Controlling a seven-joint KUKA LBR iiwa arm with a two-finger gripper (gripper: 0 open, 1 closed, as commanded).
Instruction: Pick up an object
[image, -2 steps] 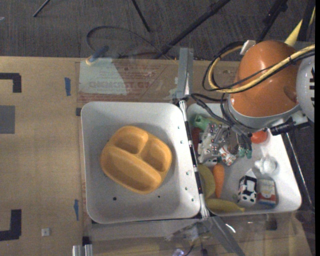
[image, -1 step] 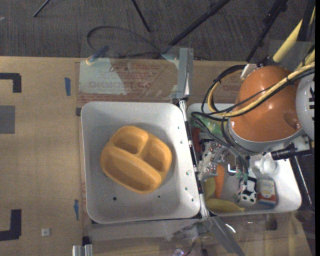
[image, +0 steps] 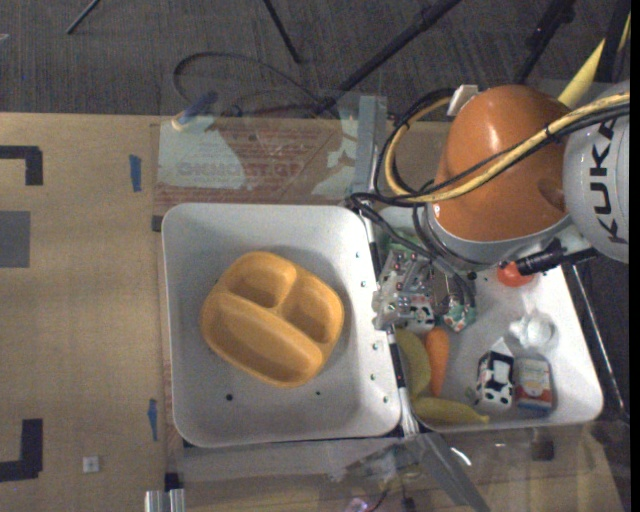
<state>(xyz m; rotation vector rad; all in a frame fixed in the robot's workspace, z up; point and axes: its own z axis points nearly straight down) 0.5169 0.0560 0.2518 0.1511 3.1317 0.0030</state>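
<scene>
The arm (image: 510, 170) comes in from the right, its orange band a big dome over the top of the right bin (image: 585, 375). On the grey link at the far right edge the white casing carries black letters reading "KUK" (the rest is cut off by the frame). Yellow and black cables loop around the wrist.

The gripper (image: 425, 300) is down at the left side of the right bin, near the wall shared with the left bin; its body shows exposed circuitry and wiring. Whether it is open, closed or holding something cannot be told, since the tips are lost in clutter and blur.

Just below the gripper lie a carrot (image: 437, 358) and a banana (image: 415, 362) side by side, the carrot's top close under the gripper. A second banana (image: 448, 409) lies along the bin's near wall. To the right stand a black-and-white cow toy (image: 494, 378) and a small carton (image: 534, 384) with an orange and blue label, its print too small to read. A clear cup (image: 531, 329) sits above them, and a red piece (image: 514, 272) lies near the arm.

The left bin (image: 200, 240) holds a yellow divided plate (image: 272, 318) with three compartments.

Behind the bins lies a clear sheet (image: 240, 160) with faint, unreadable lettering.
</scene>
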